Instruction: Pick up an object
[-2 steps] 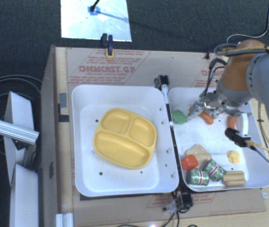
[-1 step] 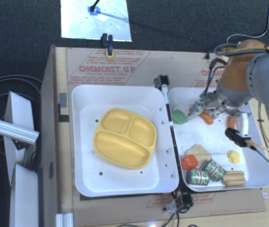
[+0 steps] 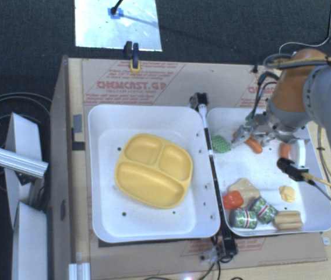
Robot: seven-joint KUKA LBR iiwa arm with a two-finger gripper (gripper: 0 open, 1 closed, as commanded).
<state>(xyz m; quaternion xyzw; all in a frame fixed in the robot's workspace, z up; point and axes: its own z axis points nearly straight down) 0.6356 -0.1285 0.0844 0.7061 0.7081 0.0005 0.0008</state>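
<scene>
Where the tool (image 3: 247, 136) sits: low over the far half of the right bin (image 3: 327, 213), on the end of the grey arm (image 3: 328, 92) that reaches in from the right.
Tool state: cannot tell whether it is released or clenched, nor whether it grasps anything.
Closest thing: an orange stick (image 3: 254, 146) lies on the bin floor right at the tool's near side; whether the two touch cannot be told.
Left of the tool: a green lump (image 3: 220, 143) rests against the right bin's left wall, just beside the tool.
Right of the tool: a second orange piece (image 3: 286, 151) lies under the arm, near the first but apart from it.
Near half of the right bin: a tan chunk (image 3: 244, 187) touches a red ball (image 3: 232, 200) on its near left. Two green-and-red cans (image 3: 245, 218) (image 3: 264, 210) lie side by side, touching. A brown roll (image 3: 288, 219) sits just right of the cans at the near wall. A small yellow piece (image 3: 287, 193) lies alone, toward the right wall.
Left bin (image 3: 95, 156): it holds one yellow tray (image 3: 154, 169) with three compartments, lying flat at a slight turn in the middle, well apart from the tool.
Desk (image 3: 124, 83): covered by a cardboard sheet with red lettering; both bins stand on it side by side, their inner walls touching.
</scene>
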